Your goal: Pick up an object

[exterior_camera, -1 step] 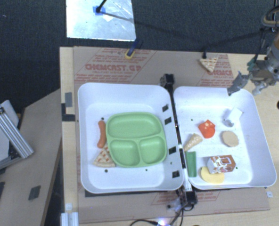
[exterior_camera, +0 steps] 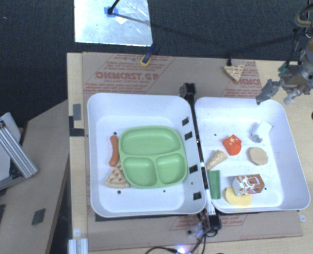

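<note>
Above the far right corner of the right bin [exterior_camera: 283, 142], my gripper [exterior_camera: 281, 89] hangs open and empty; the grey block [exterior_camera: 260, 129] lies nearest, slightly left and nearer.

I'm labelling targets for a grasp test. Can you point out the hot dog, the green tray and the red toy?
hot dog [exterior_camera: 114, 150], camera view, mid-length of the sausage.
green tray [exterior_camera: 148, 142], camera view, floor of its top compartment.
red toy [exterior_camera: 232, 145], camera view, centre of its top face.

A shiny metal sheet [exterior_camera: 112, 14] lies beyond the bench, perhaps foil.
</note>
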